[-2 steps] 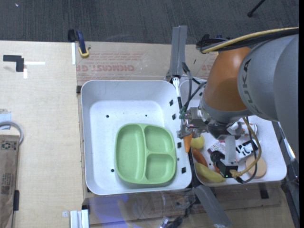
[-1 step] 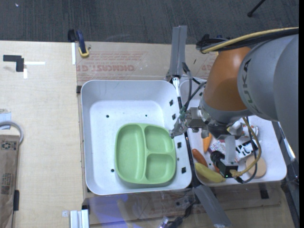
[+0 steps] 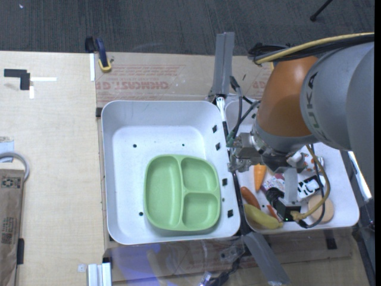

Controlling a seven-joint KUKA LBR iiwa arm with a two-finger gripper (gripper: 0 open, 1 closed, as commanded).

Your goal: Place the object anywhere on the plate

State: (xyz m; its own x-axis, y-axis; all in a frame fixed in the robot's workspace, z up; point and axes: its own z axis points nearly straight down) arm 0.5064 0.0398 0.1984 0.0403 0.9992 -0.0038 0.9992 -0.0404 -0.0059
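I see the desk (image 3: 47, 159) of pale wood under everything; on it two white bins stand side by side; the grey arm (image 3: 333, 88), with its orange band, reaches in from the right and covers much of the right bin (image 3: 348, 183).

The left bin (image 3: 119, 159) carries the green plate (image 3: 181, 192), which has three compartments and lies a little toward the near right corner; nothing lies on it, so I judge that the placing is not yet done.

The wrist hangs over the right bin, close to the wall between the two bins; the jaws (image 3: 262, 170) are somewhere under the wrist body and cables, and I cannot tell if they stand wide, narrow, or hold something.

The task's thing is, I think, among the small items in the right bin: an orange carrot-like piece (image 3: 260, 176) just below the wrist, a yellow banana (image 3: 263, 218) near the front wall, a slim red piece (image 3: 250, 196) touching it; which one is meant I cannot say.

What could go wrong from here: the items lie crowded and touching, so closing on one may push or drag a neighbour; a round, smooth piece may slip out during the lift; on the way to the plate the carried thing or the hanging cables may catch the shared wall; a release too near the plate's rim may let the thing roll off into the bin.
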